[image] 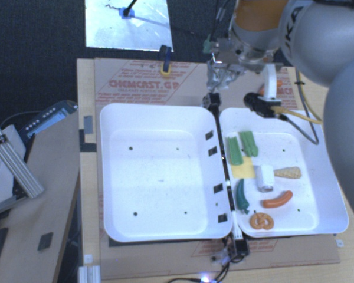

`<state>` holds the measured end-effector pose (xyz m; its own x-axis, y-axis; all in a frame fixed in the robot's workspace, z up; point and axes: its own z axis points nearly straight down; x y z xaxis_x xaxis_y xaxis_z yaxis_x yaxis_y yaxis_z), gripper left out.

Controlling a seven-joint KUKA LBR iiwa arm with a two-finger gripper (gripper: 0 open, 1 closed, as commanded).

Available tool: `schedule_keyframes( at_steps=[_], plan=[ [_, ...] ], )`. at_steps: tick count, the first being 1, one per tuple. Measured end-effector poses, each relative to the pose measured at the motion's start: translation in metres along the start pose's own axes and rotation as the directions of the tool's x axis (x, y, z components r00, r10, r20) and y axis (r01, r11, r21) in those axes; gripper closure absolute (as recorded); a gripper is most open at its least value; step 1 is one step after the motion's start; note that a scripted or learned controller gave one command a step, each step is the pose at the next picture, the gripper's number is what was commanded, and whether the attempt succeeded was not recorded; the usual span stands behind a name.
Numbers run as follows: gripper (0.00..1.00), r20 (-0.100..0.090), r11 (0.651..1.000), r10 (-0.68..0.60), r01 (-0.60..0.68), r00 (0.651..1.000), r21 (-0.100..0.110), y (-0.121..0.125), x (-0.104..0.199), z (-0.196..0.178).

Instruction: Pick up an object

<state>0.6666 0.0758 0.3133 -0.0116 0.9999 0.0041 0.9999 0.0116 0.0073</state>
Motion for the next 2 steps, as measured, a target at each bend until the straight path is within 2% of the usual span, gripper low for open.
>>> schedule_keyframes(
  at_steps=[1,2],
  plan=[
    [1.00,-0.001,1.000,-0.001,0.001,1.000,-0.001,0.003,0.078,-0.057],
    [1.00,0.001,1.000,0.003,-0.003,1.000,-0.001,0.004,0.133,-0.117]
  ],
)
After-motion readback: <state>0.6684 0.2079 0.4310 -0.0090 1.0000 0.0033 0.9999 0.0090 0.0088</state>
